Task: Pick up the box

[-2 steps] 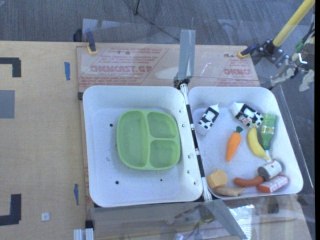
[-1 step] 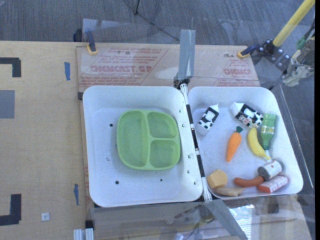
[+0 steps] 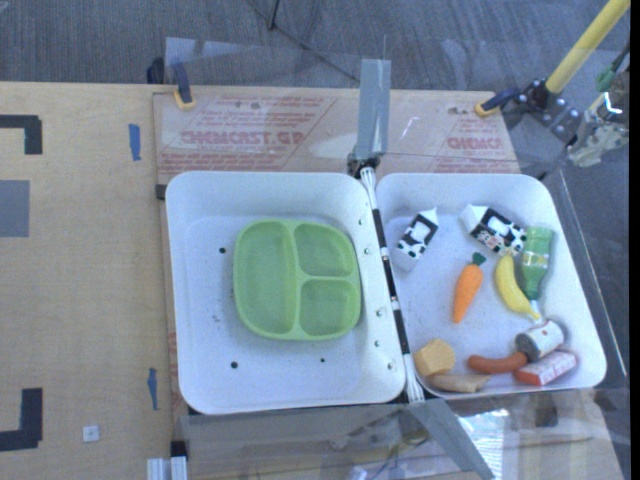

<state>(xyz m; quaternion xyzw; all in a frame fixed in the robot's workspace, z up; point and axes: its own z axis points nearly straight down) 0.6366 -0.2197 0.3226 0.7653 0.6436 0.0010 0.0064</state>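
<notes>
Two bins (image 3: 200, 368), one plate (image 3: 297, 278), two cartons (image 3: 416, 238).

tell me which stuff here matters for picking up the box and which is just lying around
For the job: red and white box, near corner of the right bin.

Lying about: green divided plate in the left bin, carrot, banana, sausage, two cow-patterned cartons.

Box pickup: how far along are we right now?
Nothing looks done yet: the small red and white box lies flat in the near corner of the right shallow white bin, beside the small grey can. Nothing is in hand. The reach, grasp and lift all remain.
</notes>
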